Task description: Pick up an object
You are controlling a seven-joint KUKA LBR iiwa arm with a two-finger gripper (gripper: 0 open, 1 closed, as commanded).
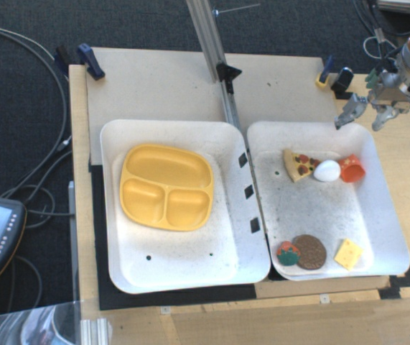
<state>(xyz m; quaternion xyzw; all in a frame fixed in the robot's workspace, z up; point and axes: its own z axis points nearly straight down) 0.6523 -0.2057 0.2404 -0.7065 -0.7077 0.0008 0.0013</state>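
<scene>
Objects for picking all lie in the right bin (384, 192): a pizza slice (299, 165), a white egg (327, 171) and an orange cup (352, 170) in a touching row near the bin's far edge; a brown cookie (309, 251) with a small red-and-green piece (287, 253) against it at the near-left corner; a yellow cheese wedge (348, 254) near the near-right corner.

Gripper (365, 115) hangs above the far-right corner of the right bin, over its rim, fingers (348, 111) apart, nothing between them. Step in hand judged as approach, no grasp begun.

Nearest candidates are the cup and egg, but they touch, so a descent between them risks pushing one aside. The cheese wedge stands apart from its neighbours and looks the cleaner target; the fingers should straddle it from above with room on both sides.

Bin centre is bare and gives open room for travel. Cheese sits close to the near wall, so the approach is better made vertically. Left bin (118, 264) carries a yellow divided plate (166, 186). A metal post (208, 27) rises from the worktop's (154, 85) far edge, between the bins, clear of the arm's side.
</scene>
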